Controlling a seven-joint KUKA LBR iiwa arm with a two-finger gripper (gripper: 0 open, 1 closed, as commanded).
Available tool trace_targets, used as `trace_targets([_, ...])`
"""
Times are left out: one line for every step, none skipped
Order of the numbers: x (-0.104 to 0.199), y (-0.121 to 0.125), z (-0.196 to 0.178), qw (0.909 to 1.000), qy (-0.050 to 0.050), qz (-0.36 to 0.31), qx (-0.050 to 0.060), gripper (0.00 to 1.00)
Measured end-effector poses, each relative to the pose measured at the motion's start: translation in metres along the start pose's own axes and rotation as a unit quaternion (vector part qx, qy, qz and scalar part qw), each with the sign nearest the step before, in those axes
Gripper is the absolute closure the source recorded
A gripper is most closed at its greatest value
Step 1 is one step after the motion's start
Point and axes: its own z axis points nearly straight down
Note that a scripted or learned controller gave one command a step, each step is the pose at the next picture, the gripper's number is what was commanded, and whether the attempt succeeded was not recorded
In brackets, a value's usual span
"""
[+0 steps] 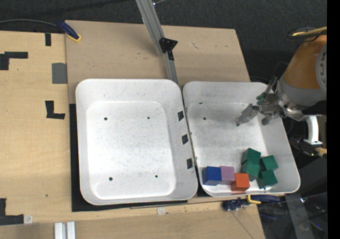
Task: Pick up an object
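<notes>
The grey arm, with its orange band above the wrist, is seen reaching in from the right. The gripper (255, 117) is held low and angled leftward, its two fingers (245, 116) spread apart, with nothing seen between them.

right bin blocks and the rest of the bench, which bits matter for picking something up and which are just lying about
For the job:
- gripper, over the right bin
- blue block
- lilac block
- orange block
- green blocks

Just lying about:
- left bin
- metal pole
- black tape marks
- blue and yellow clamp
</notes>
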Motion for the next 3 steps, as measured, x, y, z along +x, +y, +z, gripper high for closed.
trace_targets([0.001,-0.001,0.055,1.0,0.0,0.0,0.0,0.0])
trace_targets([0.001,0.0,0.041,1.0,0.0,-0.001,-0.003,1.0])
trace_targets([0.002,0.008,-0.004,1.0,-0.001,-0.001,-0.005,1.0])
